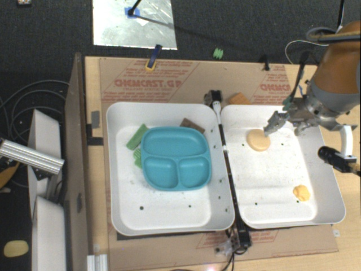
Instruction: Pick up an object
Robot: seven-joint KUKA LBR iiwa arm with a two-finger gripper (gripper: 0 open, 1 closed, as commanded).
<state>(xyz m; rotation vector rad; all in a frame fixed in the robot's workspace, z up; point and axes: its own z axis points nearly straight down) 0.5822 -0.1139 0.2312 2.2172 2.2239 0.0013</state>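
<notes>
In the right bin (282,213) a round tan piece (259,140) lies near the upper left, and a small yellow-orange lump (302,193) lies toward the lower right. My gripper (286,126) hangs over the bin's upper right part, just right of and above the tan piece. It is open, with nothing between its fingers. One fingertip (273,125) is close to the tan piece's upper right edge.
The left bin (163,216) holds a blue divided plate (175,158), a green piece (136,138) at the plate's left and a brown piece (192,125) behind it. An orange block (238,99) lies on the cardboard behind the bins.
</notes>
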